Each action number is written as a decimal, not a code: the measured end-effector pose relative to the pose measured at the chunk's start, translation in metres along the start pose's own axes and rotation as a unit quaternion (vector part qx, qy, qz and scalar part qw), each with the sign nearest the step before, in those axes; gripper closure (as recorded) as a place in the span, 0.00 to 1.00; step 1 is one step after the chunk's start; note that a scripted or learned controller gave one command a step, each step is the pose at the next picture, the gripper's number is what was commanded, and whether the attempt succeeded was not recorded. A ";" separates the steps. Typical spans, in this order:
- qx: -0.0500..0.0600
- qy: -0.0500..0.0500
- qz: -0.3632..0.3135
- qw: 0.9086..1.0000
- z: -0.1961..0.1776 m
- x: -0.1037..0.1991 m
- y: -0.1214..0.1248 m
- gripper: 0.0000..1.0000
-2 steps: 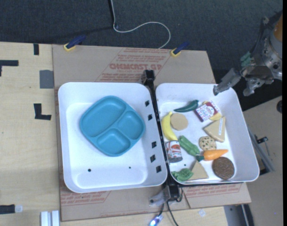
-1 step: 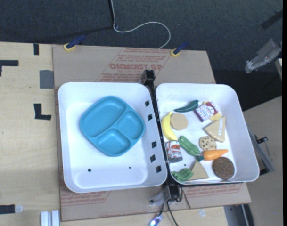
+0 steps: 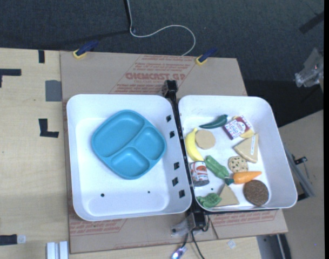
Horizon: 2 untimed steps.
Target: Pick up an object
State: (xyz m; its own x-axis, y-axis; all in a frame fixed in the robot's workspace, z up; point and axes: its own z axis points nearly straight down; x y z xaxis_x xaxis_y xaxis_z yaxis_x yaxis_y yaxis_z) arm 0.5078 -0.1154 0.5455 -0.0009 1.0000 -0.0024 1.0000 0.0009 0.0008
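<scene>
**Arm held off to the right, toy food lying in the right bin**

At the view's right edge, above and beyond the bins' far right corner, a pale grey, blurred shape shows over the dark floor. It appears to be the gripper (image 3: 309, 73) at the end of the arm. It sits well apart from both bins and touches nothing in them. It is too blurred and too close to the edge to tell whether the claw is wide, narrow or holding anything.

The things to be picked all lie in the right bin (image 3: 277, 144). A banana (image 3: 192, 144) lies along its left wall, with a round tan biscuit (image 3: 205, 140) touching it. A dark green pepper (image 3: 214, 122) lies behind them, and a red packet (image 3: 235, 127) is just to its right. A cheese wedge (image 3: 248, 149) sits near the right wall, above a chip cookie (image 3: 237, 163). A green pod (image 3: 217, 167) slants through the middle, next to a small can (image 3: 200, 173). Toward the near edge are a carrot (image 3: 245, 177), a brown round patty (image 3: 256, 192), a tan triangular wedge (image 3: 227, 196) and a green leafy piece (image 3: 209, 200).

The left bin (image 3: 78, 161) holds a blue divided plate (image 3: 129, 143). Both bins rest on a cardboard sheet (image 3: 153, 74).
</scene>
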 end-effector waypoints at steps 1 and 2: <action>0.003 0.002 -0.004 1.000 0.034 0.081 -0.025 1.00; 0.003 0.002 -0.005 1.000 0.059 0.157 -0.024 1.00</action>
State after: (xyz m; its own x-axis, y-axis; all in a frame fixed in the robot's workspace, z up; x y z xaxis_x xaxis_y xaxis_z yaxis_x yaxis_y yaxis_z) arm 0.4836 0.0415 0.4860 -0.0103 0.9999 0.0008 0.9999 0.0103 -0.0043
